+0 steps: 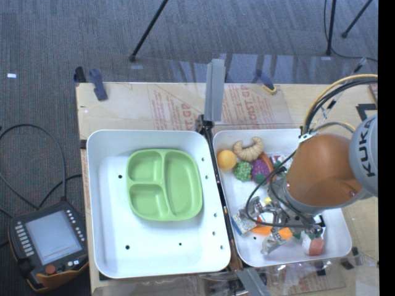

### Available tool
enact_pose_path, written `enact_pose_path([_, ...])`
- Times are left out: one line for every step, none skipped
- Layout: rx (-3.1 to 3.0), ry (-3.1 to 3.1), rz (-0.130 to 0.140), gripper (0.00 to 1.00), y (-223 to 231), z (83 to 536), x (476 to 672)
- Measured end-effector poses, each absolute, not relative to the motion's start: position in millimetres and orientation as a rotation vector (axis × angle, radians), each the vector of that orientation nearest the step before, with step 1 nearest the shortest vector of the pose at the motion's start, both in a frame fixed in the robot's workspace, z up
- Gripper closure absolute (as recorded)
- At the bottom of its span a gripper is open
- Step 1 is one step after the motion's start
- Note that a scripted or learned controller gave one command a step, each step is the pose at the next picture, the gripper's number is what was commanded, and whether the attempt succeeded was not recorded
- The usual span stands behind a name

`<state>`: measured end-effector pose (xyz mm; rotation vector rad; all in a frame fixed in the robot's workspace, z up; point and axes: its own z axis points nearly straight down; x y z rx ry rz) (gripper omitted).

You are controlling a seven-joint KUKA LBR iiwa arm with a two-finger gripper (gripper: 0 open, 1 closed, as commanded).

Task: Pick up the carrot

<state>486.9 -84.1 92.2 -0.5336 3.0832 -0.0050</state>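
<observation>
End effector (279, 222) over carrot (270, 231) (arm (370, 147) lettered "KUK")

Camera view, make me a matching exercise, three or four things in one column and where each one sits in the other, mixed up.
Things:
1. green divided plate
2. croissant
3. carrot
4. teach pendant

Places:
A. on the floor, left of the bench
B. right bin, far end
C. left bin
D. right bin, near end, under the gripper

Pairs: 1-C, 2-B, 3-D, 4-A
</observation>
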Motion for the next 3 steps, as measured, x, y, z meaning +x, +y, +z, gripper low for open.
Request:
enact_pose_path([-1.032,2.951,-0.008,0.0,-92.3,92.2,491.4])
enact_pose_path([-1.586,2.694,-0.009,0.0,-96.8,91.9,490.6])
enact_pose_path([-1.894,2.488,-0.008,0.0,-114.9,91.5,480.3])
